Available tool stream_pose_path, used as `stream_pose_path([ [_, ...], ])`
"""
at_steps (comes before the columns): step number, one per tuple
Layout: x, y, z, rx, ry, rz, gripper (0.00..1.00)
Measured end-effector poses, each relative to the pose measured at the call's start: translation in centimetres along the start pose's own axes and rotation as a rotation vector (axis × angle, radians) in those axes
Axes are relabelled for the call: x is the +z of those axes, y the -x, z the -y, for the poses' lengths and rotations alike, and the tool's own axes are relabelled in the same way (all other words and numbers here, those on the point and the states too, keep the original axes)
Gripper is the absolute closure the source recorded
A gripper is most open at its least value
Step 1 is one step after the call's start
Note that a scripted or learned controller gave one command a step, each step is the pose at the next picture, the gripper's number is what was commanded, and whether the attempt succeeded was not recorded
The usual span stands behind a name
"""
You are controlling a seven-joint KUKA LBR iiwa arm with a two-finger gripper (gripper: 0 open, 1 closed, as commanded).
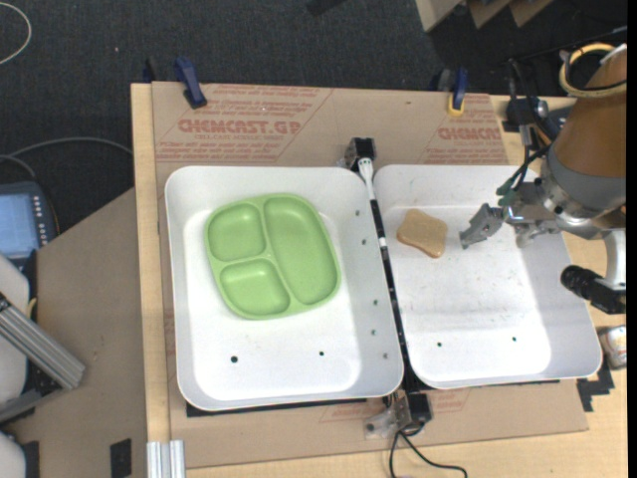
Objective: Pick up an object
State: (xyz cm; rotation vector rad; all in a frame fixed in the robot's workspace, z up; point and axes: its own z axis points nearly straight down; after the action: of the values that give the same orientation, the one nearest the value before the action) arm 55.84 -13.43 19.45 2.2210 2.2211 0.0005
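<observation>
A cardboard-topped surface, printed with red lettering and held by blue clamps at its far edge, carries two shallow white bins side by side above dark carpeted floor. Cables trail across the floor at the left, and a small blue-lit screen sits at the left edge. The left bin holds a green divided plate with three compartments. In the right bin, near its far left corner, lies a tan sponge-like block, flat on the bin floor, its long axis running from upper left to lower right, slanted across the bin. The grey arm reaches in from the right, its end effector low over the right bin, just beside the block's right end and apart from it, holding nothing. Whether the end effector is wide or narrow cannot be told from this angle.
</observation>
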Motion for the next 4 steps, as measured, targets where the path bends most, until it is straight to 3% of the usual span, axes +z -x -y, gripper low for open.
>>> stream_pose_path([
  [1, -1.1, 0.0, -0.1, -0.001, 0.003, 0.001, 1.0],
  [2, 1.1, -6.6, 3.6, -0.005, -0.008, -0.005, 1.0],
  [3, -19.5, -6.1, 7.7, -0.001, 0.02, 0.002, 1.0],
  [4, -35.1, -7.9, 7.8, -0.003, 0.022, 0.001, 1.0],
])
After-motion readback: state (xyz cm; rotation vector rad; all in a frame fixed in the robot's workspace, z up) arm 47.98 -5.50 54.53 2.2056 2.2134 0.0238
